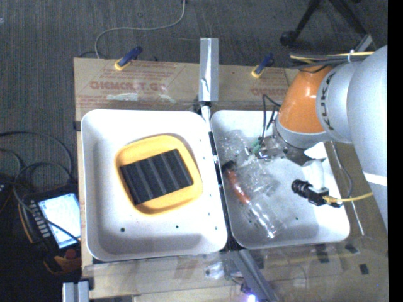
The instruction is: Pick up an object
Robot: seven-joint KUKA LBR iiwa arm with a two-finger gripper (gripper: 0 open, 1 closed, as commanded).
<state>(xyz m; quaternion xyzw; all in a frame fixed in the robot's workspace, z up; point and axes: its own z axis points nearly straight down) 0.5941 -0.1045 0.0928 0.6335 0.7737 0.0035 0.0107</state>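
Observation:
The grey arm with its orange band [304,102] reaches into the right bin [327,231] from the right. My gripper [269,148] hangs low over the back middle of that bin, right at a heap of clear crumpled plastic bottles [255,181]. One clear bottle [232,145] lies at the bin's back left, just left of the gripper. A thin orange-red object [237,186] lies along the bin's left wall beside the bottles. The left bin [101,231] holds a yellow tray with a black ridged insert [157,173].
A black plug on a yellow cable [308,190] hangs off the arm over the right bin's middle right. A metal post [208,68] stands behind the divide between the bins. Blue clamps [128,57] grip the back board.

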